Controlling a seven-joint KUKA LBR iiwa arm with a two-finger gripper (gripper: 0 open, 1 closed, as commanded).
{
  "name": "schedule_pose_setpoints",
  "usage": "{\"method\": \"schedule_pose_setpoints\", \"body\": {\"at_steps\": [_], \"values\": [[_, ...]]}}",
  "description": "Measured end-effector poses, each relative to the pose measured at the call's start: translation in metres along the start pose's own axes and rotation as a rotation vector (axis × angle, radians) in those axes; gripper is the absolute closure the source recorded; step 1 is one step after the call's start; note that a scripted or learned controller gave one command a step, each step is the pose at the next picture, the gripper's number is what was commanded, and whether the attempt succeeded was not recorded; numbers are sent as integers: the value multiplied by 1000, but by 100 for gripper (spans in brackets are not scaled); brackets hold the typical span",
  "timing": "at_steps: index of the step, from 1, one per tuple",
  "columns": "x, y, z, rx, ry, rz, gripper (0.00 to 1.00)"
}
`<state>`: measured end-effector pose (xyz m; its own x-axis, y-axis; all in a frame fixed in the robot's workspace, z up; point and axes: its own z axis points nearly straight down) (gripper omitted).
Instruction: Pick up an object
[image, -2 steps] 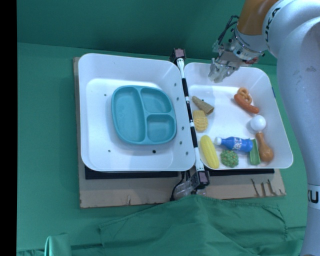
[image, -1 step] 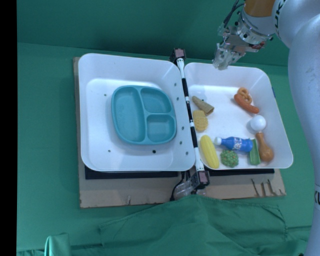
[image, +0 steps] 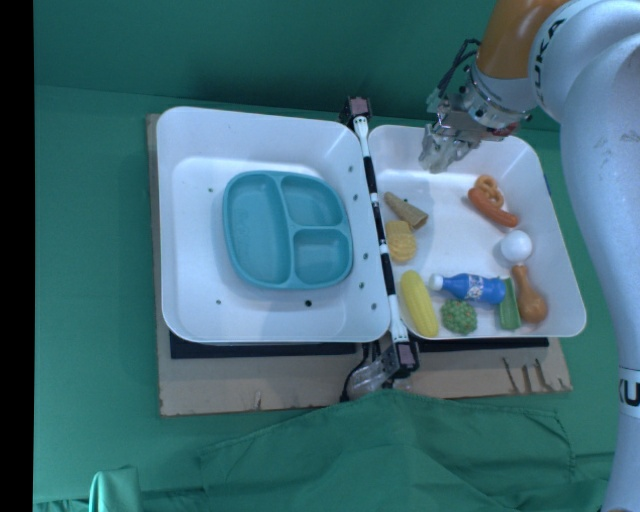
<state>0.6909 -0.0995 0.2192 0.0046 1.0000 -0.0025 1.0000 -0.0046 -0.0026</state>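
My gripper (image: 440, 158) hangs over the far left corner of the right bin (image: 553, 235), open with nothing between its fingers. Below it the bin holds several toy foods. A brown cone (image: 406, 210) and a yellow corn cob (image: 401, 241) lie by the left wall. An orange-red sausage (image: 494, 208) and a white ball (image: 516, 245) sit to the right. Along the near side lie a yellow banana (image: 418, 303), a blue bottle (image: 470, 288), a green broccoli (image: 459, 317), a green pod (image: 509, 306) and a brown drumstick (image: 528, 297).
The left bin (image: 190, 150) carries a teal divided plate (image: 288, 230). A black-and-white divider bar (image: 377, 225) runs between the bins. Green cloth (image: 400, 450) is bunched at the near edge. The grey arm (image: 600, 150) comes down the right side.
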Motion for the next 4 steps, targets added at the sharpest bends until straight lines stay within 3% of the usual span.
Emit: {"method": "schedule_pose_setpoints", "body": {"at_steps": [1,2,3,4], "values": [[-10,-5,26,-13,-1,-2,0],[-62,11,-5,-13,-2,1,0],[-60,-32,4,-2,0,1,0],[-6,-59,9,-3,2,-5,0]]}}
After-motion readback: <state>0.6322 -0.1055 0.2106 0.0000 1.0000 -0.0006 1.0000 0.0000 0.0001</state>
